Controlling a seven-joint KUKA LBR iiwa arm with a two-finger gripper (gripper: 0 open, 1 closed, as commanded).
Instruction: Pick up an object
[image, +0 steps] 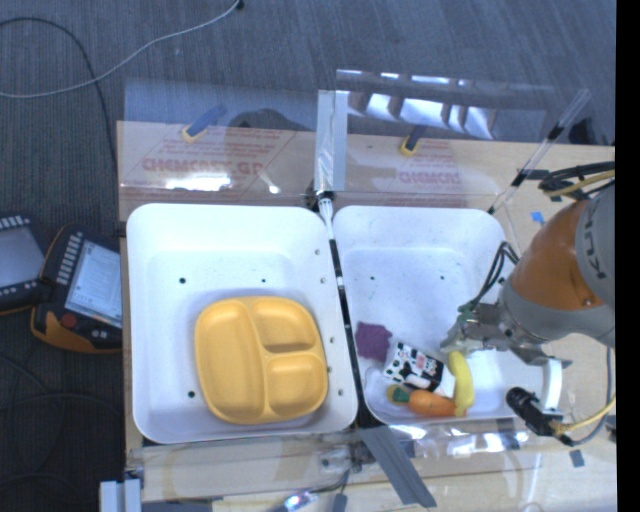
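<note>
In the right bin (420, 250), several small items lie bunched near the front edge. They are a yellow banana (461, 382), an orange carrot (431, 404), a black-and-white spotted toy (412, 367) and a purple block (373, 340). The arm's orange and grey wrist (560, 280) reaches in from the right. My gripper (464, 336) hangs low over the bin's right side, just above the banana's upper end. Nothing is seen held in it.
The left bin (160, 260) holds a yellow divided plate (262, 357). A teach pendant (75, 290) lies on the floor to the left. Clear plastic panels (330, 150) stand behind the bins. Cables (575, 180) run along the arm at the right.
</note>
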